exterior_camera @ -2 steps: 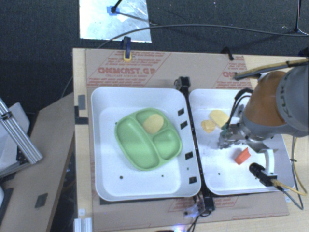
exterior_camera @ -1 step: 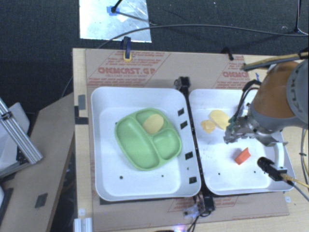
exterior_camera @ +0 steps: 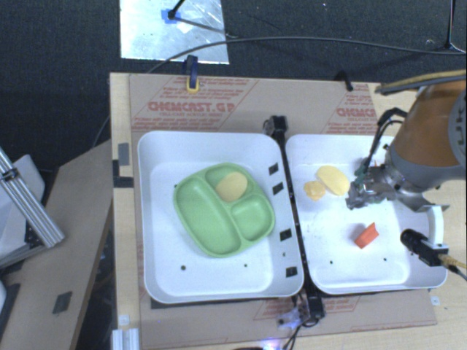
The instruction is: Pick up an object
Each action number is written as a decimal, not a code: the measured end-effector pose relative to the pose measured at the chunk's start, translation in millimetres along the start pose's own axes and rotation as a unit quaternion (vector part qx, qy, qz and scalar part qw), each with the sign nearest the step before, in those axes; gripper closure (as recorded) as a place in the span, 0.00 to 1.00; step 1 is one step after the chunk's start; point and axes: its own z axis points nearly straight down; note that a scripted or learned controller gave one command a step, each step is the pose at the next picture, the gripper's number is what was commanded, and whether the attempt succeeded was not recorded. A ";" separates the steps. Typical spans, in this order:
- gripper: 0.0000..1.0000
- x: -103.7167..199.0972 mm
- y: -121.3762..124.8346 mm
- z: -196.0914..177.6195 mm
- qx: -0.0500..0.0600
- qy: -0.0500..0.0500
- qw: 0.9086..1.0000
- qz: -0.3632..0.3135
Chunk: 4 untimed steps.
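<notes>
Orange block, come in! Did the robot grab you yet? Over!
Gripper above right bin, near yellow pieces, grip unclear. Orange block loose on bin floor, not picked. Nothing blocking it.

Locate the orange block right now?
In the camera view the orange block lies on the floor of the right bin, toward its right side, below the gripper and down-right of the two yellow pieces.

Dark carpet (exterior_camera: 58, 57) covers the floor around the bench (exterior_camera: 124, 195). A shiny metal sheet (exterior_camera: 171, 20) lies beyond its far edge, black cables (exterior_camera: 328, 42) trailing past. An aluminium rail (exterior_camera: 29, 203) leans at the left.
</notes>
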 end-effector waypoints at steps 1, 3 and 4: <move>1.00 -0.1 1.7 -25.9 0.000 0.000 1.000 0.000; 1.00 100.2 35.8 -17.9 0.001 0.001 1.000 -0.003; 1.00 144.4 42.9 -21.3 0.001 0.001 1.000 -0.003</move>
